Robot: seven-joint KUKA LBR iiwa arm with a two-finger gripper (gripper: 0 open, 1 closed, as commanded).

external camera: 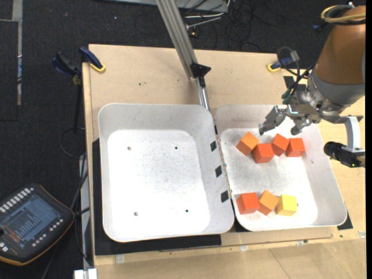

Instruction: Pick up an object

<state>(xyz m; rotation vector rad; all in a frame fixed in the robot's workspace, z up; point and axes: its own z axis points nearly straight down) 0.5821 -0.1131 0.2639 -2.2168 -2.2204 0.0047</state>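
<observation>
In the right bin (325, 185), several blocks lie in two groups. The upper group has an orange block (248, 142) and three red-orange blocks (263, 153), (280, 143), (296, 147). Along the bin's near side sit a red-orange block (248, 203), an orange block (268, 201) and a yellow block (287, 204). My gripper (283, 127) hangs open just above the back of the upper group. Its fingers are spread apart with nothing between them.
The left bin (116, 173) stands beside the right one, with a shared rim between them. A slanted metal pole (180, 34) runs from the back down to the bins' junction. Clamps sit at the bench's back corners. A teach pendant (29, 220) lies off the bench's left.
</observation>
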